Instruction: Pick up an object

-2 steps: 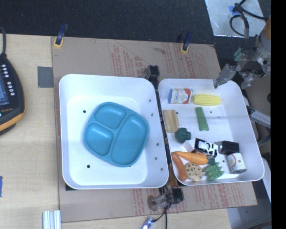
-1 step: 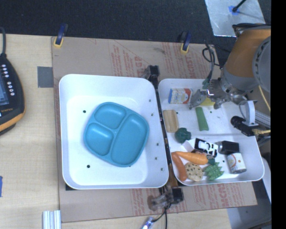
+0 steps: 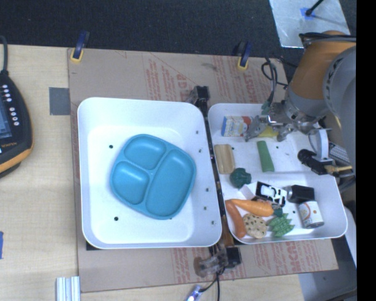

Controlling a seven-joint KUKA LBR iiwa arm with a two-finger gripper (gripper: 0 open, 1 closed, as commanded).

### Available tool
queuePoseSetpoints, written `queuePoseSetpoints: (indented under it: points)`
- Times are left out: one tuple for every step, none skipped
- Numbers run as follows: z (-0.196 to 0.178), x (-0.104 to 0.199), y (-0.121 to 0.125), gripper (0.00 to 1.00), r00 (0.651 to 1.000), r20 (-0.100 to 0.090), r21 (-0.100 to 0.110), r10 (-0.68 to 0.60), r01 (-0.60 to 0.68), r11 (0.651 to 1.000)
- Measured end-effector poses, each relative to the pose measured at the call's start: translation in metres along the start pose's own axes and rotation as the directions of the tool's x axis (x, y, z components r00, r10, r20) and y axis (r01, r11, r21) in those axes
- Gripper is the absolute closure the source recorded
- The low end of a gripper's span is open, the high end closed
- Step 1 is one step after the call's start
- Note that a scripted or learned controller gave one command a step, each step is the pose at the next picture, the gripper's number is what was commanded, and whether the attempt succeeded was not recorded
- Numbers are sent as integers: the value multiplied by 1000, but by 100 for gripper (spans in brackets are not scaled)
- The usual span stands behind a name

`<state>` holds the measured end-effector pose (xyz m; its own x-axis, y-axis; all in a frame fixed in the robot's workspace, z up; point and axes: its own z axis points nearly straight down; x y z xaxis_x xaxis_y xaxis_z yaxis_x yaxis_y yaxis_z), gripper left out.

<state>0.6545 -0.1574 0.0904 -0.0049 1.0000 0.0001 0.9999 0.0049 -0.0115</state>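
Camera view: gripper (image 3: 267, 125) low over right bin (image 3: 338, 196) near green block (image 3: 265, 156); its grip state unclear.

Two bins sit side by side at the frame's centre. The left bin (image 3: 94, 168) holds a divided plate (image 3: 152, 175) near its middle. The right bin (image 3: 338, 227) holds many small things: a carton (image 3: 235, 126) at its upper left, a wooden block (image 3: 224, 158) below that, a stick (image 3: 265, 156) to the block's right, a carrot (image 3: 250, 206) and cracker (image 3: 255, 226) toward the lower edge, a can (image 3: 311, 214) at lower right. A handheld controller (image 3: 5, 125) lies at the frame's left edge. The arm (image 3: 326, 74) reaches in at upper right, its gripper (image 3: 271, 125) over the right bin's upper part.
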Motion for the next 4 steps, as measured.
queuePoseSetpoints:
  points:
    - [-1,2,-48,0,1000,1,-7,0,0,1000]
    - [-11,1,-48,100,1000,3,-6,-2,2,1000]
    - [-11,1,-48,0,1000,4,-5,-3,3,1000]
    - [-1,-19,1,0,1000,-2,-3,2,-2,1000]
